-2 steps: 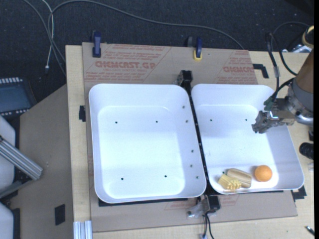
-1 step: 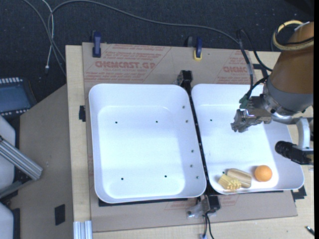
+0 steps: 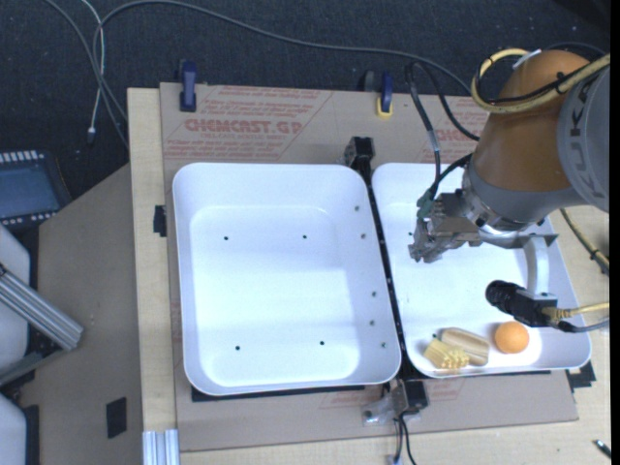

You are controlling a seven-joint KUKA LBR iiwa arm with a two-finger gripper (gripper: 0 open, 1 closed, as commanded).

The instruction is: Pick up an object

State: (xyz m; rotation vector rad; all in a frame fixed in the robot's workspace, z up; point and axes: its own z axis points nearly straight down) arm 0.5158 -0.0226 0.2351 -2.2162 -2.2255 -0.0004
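**A:** Obj. locations?

**B:** All in R bin (image 3: 455, 289), front area. Orange ball (image 3: 511, 338) sits near the front rim. Tan roll (image 3: 465, 341) is just beside it, view-left. Yellow ridged piece (image 3: 446, 357) lies against the roll, at the rim.

**A:** Gripper status?

**B:** Gripper (image 3: 427, 249) is over the R bin's rear, view-left part, well apart from the objs. Open or closed: cannot tell.

**A:** Obstructions, clearance?

**B:** Bare white floor btwn gripper and objs. The wall shared with L bin (image 3: 271, 289) is near the gripper. The front rim runs close along all three objs.
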